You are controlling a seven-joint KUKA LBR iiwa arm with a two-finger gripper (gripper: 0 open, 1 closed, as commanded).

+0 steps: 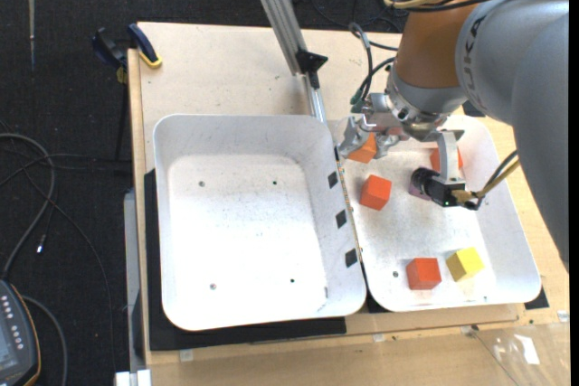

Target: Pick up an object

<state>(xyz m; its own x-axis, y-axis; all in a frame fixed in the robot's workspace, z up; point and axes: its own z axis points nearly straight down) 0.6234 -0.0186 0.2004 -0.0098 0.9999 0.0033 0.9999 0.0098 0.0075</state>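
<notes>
Left bin [181, 149]: white, fine dark speckling. Right bin [507, 262]: white. Three orange blocks in view: one [376, 192] mid-bin, one [423, 273] near front, one [362, 150] by divider. Yellow block [466, 263] beside front orange one. Arm [516, 41]: grey, orange band. Bench [217, 72]: pale tan. Clamp [136, 45] at bench corner: black, yellow tip. Floor [63, 194]: black.
</notes>
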